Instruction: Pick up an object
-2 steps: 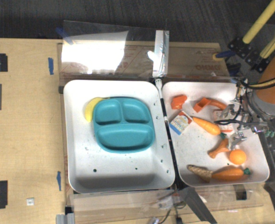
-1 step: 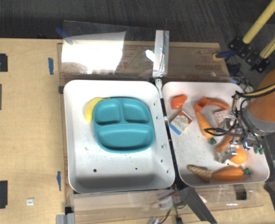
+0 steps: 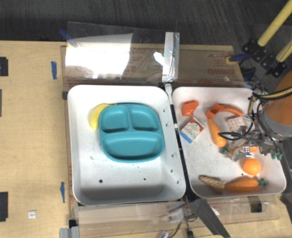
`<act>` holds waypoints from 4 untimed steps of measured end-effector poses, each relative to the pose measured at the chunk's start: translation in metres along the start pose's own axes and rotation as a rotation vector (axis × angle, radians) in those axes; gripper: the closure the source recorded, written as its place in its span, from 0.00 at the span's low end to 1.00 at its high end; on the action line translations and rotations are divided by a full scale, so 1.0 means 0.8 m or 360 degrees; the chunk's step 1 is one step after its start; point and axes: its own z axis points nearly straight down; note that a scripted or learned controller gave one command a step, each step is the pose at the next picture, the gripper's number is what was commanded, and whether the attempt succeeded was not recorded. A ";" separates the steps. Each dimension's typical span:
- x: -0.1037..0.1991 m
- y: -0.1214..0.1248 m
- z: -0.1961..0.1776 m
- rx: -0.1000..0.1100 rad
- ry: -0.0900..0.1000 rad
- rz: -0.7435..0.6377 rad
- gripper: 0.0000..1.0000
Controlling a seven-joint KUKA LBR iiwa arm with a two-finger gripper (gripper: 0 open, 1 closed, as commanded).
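Arm low over the right bin, nothing visibly lifted yet.

The orange ball [image 3: 252,166] sits in the right bin [image 3: 205,167], near its front right corner, with the gripper [image 3: 245,150] just above and beside it; whether the pincer is apart or together I cannot tell, and nothing shows between its tips. In front of the ball lies a carrot [image 3: 241,184], left of it an upright orange stick [image 3: 216,132] and a small carton [image 3: 191,131]. The left bin [image 3: 81,148] holds a teal divided plate [image 3: 131,132]. Judging by this, the grasp and lift remain.
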 end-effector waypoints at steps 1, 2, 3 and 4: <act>-0.024 0.051 -0.101 -0.0003 0.0025 0.0380 1.00; -0.122 0.125 -0.162 -0.0006 0.0024 0.0508 1.00; -0.121 0.121 -0.160 -0.0002 0.0028 0.0514 0.00; -0.119 0.104 -0.004 -0.0004 0.0010 0.0566 0.00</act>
